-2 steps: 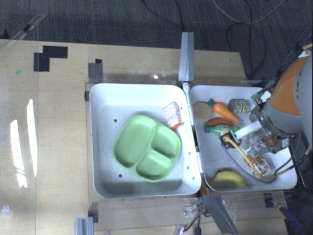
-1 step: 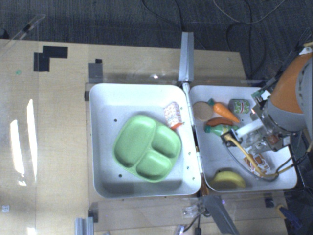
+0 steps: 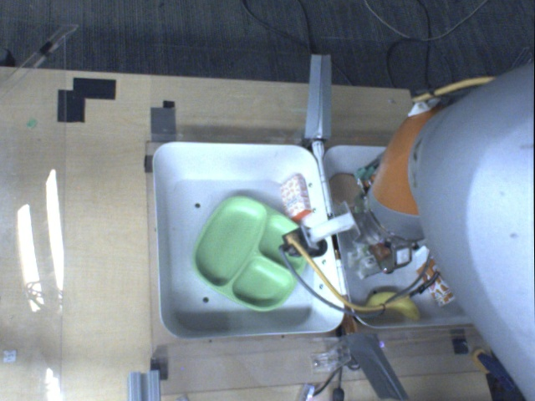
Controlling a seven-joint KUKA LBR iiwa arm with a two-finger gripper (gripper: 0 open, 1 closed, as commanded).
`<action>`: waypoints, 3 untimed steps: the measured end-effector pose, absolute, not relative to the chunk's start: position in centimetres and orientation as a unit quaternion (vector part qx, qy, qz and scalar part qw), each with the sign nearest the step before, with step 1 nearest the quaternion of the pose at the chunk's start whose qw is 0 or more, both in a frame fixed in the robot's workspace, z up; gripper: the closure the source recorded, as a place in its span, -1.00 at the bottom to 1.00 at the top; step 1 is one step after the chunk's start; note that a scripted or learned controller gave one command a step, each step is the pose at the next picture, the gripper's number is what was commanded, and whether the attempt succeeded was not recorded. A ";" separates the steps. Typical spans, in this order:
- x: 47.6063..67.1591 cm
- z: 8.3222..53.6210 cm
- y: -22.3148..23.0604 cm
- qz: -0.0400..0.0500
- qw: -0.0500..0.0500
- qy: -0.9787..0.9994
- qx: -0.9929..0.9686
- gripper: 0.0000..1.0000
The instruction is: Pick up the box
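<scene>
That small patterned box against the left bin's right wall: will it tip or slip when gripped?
The box looks like small, light cardboard, so it probably crushes if squeezed hard. Lying tilted between the bin wall and the green tray, it may slide or pivot when nudged.

A small patterned cardboard box (image 3: 294,194) is seen in the left white bin (image 3: 171,224).

The box is printed in a fine red-and-white pattern, with a paler end turned toward the top of the view. It is tilted, leaning close to the bin's right wall, in the upper right part of that bin. It is placed just beside the upper right edge of a light green, three-compartment plastic tray (image 3: 238,253); whether the two are touching cannot be told. Its lower end is partly hidden.
</scene>
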State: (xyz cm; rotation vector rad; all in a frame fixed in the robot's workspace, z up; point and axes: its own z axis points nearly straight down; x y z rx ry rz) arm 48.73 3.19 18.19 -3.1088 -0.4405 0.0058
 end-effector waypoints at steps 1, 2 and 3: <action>48.9 19.0 3.3 0.003 0.001 -0.145 -0.989 1.00; 48.7 18.2 8.5 0.001 0.001 -0.118 -0.993 1.00; 48.8 18.2 8.4 0.001 0.000 -0.117 -0.993 -1.00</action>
